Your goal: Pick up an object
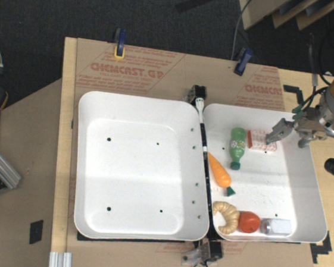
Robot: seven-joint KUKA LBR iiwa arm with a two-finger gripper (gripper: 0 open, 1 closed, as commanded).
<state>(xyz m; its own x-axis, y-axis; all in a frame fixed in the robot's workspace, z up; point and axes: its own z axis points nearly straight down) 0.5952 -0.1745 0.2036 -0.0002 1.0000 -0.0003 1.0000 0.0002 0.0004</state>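
Two shallow white bins are sitting side by side on a cardboard sheet (162,69). The right bin (304,193) is serving as the landmark here. Inside it, a green bottle (237,145) is lying near its upper middle, with a red-and-white packet (259,140) just beside the bottle toward the arm. Below the bottle, an orange carrot (219,170) is lying tilted close to the bin's left wall. Along its lower edge a croissant (226,215), a red tomato (248,222) and a small clear container (276,227) are lying in a row, the tomato touching the croissant. The left bin (91,169) is lying against the right bin's left wall.

The gripper (287,133) is hanging over the right bin's upper right corner, fingers spread apart and grasping nothing, one finger (277,131) reaching over the packet's edge. Two blue clamps (120,42) are pinning the cardboard beyond the bins.
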